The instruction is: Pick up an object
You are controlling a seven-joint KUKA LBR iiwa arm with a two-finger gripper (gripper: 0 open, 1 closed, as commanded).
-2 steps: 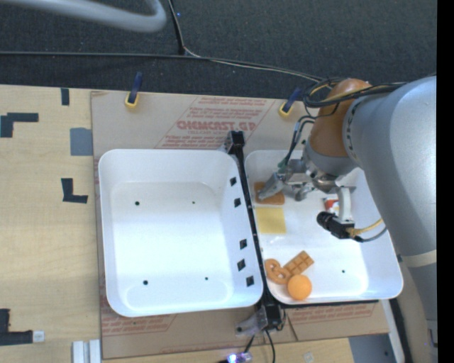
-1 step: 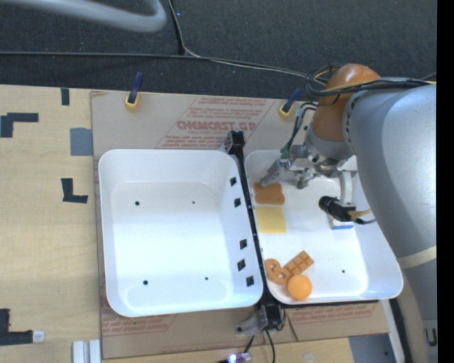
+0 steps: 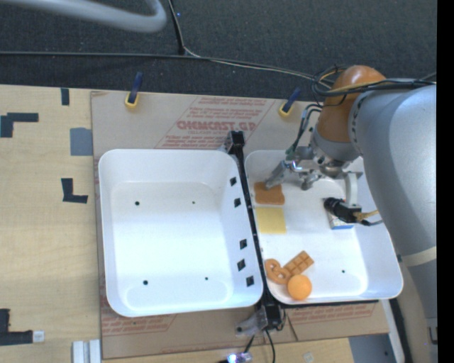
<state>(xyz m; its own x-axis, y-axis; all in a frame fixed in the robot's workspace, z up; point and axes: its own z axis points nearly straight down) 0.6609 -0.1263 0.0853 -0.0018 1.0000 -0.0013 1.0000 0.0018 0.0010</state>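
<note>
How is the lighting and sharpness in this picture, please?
Camera view: even, soft light; the white bins look bright without harsh glare; the ball casts only a faint shadow; the arm nearest the lens looks soft, and a pale blurred shape crosses the top.

The arm (image 3: pixel 397 142) runs off the right edge, its bulk covering the right bin's (image 3: pixel 355 283) far right corner. At the gripper (image 3: pixel 298 170), above the brown block (image 3: pixel 269 194), the fingers are too small and cluttered to read. The block's top edge tucks under the gripper.
</note>
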